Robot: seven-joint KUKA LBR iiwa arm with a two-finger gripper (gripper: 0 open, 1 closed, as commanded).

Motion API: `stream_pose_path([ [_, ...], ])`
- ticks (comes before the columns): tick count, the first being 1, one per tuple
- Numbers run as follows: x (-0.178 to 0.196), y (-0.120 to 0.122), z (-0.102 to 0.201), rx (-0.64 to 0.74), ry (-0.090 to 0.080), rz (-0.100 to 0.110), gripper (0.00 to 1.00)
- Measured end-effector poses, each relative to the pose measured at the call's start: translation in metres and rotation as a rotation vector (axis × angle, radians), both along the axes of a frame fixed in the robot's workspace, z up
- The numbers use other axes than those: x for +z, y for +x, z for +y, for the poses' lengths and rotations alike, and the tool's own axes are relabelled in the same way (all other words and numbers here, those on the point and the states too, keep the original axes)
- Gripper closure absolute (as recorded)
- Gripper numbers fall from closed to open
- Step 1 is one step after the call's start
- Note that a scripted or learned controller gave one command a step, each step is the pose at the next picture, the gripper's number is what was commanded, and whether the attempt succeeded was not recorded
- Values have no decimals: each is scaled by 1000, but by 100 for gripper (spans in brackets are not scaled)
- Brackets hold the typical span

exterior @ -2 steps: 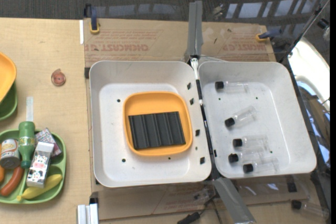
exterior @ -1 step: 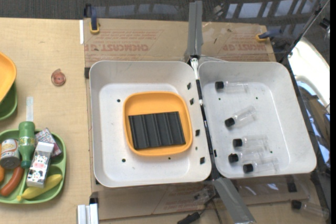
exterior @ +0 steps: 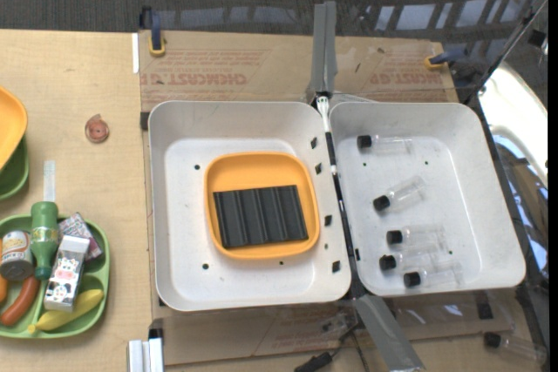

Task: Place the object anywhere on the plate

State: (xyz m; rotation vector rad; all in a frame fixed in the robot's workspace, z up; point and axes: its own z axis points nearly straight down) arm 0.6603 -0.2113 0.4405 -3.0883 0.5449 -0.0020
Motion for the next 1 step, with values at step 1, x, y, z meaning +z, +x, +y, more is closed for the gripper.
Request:
stream_pose_path([
  [1, 0, 0, -8, 152, 1, -1, 100],
])
